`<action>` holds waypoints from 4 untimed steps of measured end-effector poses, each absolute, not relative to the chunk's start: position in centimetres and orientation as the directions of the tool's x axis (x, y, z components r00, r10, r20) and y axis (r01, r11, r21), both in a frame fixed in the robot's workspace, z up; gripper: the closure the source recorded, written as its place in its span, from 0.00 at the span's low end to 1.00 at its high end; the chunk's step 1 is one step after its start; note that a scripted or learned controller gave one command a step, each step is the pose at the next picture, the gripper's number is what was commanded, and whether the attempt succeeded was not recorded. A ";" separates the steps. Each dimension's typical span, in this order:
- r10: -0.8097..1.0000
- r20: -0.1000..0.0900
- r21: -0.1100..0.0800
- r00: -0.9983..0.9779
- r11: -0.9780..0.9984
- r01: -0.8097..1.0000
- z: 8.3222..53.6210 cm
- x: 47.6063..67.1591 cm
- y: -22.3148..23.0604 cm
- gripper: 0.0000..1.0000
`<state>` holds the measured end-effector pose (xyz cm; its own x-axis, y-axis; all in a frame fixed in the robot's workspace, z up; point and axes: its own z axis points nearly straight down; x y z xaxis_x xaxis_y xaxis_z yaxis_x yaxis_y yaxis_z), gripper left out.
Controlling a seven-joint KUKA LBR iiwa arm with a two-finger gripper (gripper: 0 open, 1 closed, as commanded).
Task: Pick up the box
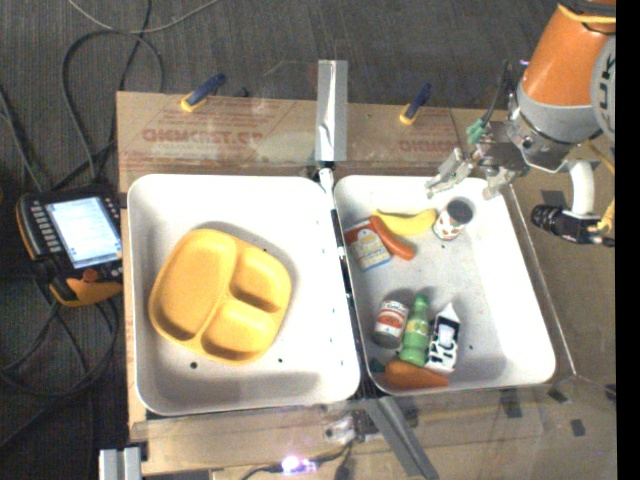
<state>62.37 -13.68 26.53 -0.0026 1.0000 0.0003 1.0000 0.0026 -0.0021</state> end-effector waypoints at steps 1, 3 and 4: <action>0.977 0.000 -0.002 0.213 -0.213 0.977 9.3 59.8 -16.9 0.00; 0.949 0.000 0.012 0.314 -0.314 0.949 9.0 58.6 -11.9 0.00; 0.822 -0.006 0.000 0.570 -0.570 0.822 18.4 65.6 -9.1 0.00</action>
<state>65.65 -9.13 18.36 0.5696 0.8219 -0.0056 0.8219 -0.5696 -0.0002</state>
